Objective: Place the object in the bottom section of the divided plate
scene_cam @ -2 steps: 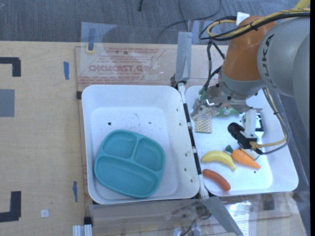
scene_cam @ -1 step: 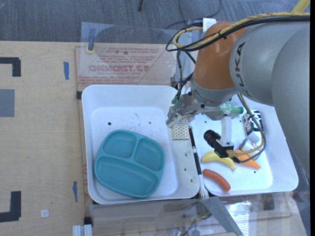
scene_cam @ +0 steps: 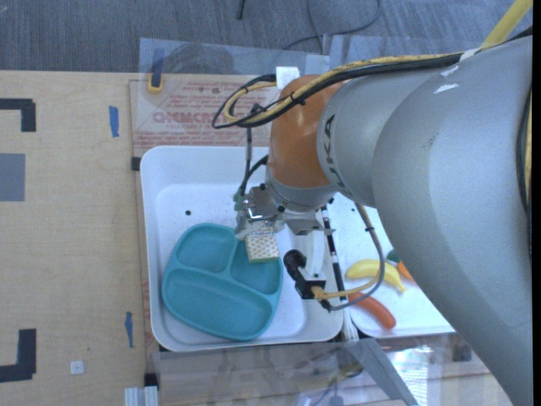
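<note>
Nearest the camera: the teal divided plate lies in the left bin, toward its front edge. Its large bottom section faces the bin's front edge; two smaller sections sit behind it.

Just behind that: my end effector hangs over the plate's back right section. A small pale block with a gridded, waffle-like face sits directly under the tip, tilted a little. It looks pinched between my fingers, though my wrist hides much of the contact, so I call that likely rather than sure.

The relation that matters: the bottom section lies toward the front edge from the block, slightly left. The block looks squarish, no clear long axis. I judge the coming move a short carry forward, then a release.

To the right: a yellow toy banana and an orange piece in the right bin.

Farthest: my orange wrist band and the cable loops.
</note>
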